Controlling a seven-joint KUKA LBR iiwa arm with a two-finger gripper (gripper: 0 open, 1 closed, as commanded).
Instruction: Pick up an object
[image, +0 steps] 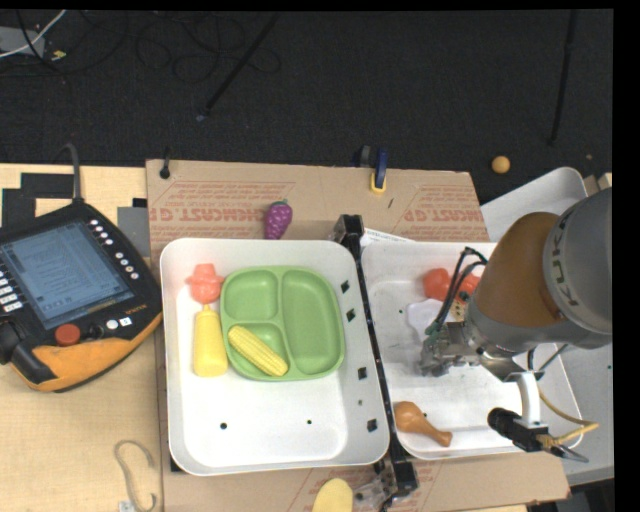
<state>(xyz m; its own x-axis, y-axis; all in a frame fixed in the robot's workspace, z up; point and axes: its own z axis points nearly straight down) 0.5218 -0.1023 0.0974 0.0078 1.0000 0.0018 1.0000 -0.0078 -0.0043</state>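
My gripper (436, 362) reaches down into the right bin (400, 290), its tip low over the bin floor near the middle. The arm's orange band and grey body cover much of that bin. A red-orange object (437, 283) lies at the back of the right bin, partly behind the arm. A brown drumstick-shaped toy (421, 422) rests at the bin's front edge, below and left of the gripper. In the left bin (260, 430), a green divided plate (283, 322) holds a yellow corn cob (258, 351). A yellow bottle (208, 343) and a pink-red toy (204, 284) lie to its left.
A purple grape toy (278, 219) sits on the cardboard behind the left bin. A yellow object (333, 495) lies in front of the bins. A teach pendant (70, 290) occupies the bench at the left. A blue-yellow clamp (378, 170) holds the cardboard's back edge.
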